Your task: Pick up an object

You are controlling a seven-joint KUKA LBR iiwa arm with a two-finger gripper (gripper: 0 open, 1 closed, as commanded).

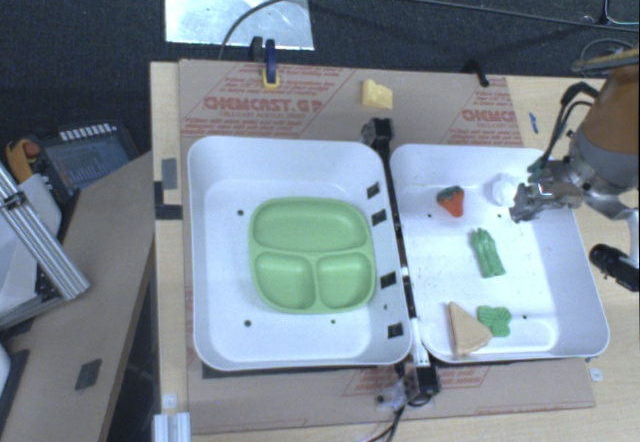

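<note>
While the gripper (522,202) hangs over the right bin (580,270), just beside a small white piece (497,191) at its far side, I cannot tell how its fingers stand. Four more toy foods lie there, one of each: a strawberry (452,200), a green stalk (488,254), a tan wedge (465,329) touching a green leafy bit (496,319). All look light, hard and slick, so I'd pinch the stalk across its narrow middle; the left bin (215,260) holds one green divided plate (310,255).

The arm (612,135) is cut off by the right edge. The pincer (526,202) is too small to tell its fingers' state. A white thing (497,191) just beside it is blurred.
</note>
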